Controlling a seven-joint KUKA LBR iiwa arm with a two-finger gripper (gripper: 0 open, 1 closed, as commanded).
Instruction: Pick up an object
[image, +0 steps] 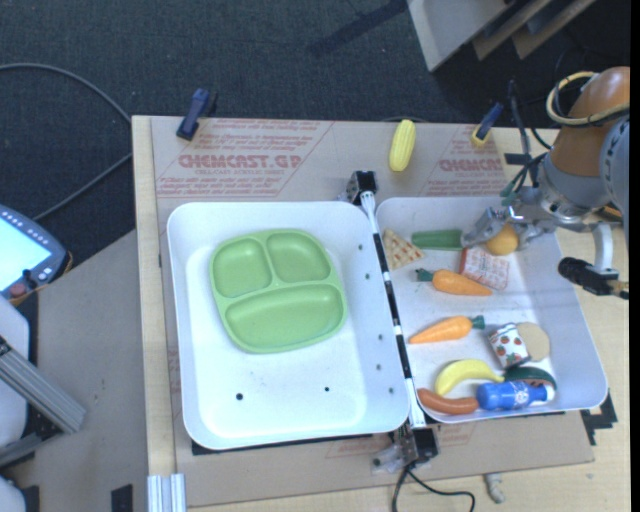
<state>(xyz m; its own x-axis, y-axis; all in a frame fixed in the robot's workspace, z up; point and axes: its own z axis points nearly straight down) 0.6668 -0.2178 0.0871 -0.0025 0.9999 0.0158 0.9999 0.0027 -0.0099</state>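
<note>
Jaws (497, 232) closed around small yellow-orange fruit (504, 241) above right bin (590, 350)

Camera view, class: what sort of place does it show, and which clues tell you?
Probably a robotics lab test bench: a robot arm reaching over two white bins on a board, toy food such as a banana, and cables on dark floor.

A robotics lab: board-topped bench (300, 150) with clamps (193, 113), loose cables (60, 75), 2 bins (200, 300).

corn cob (402, 145) — bench top | blue clamps (194, 113) — rear edge | green divided tray (279, 289) — left bin
</note>
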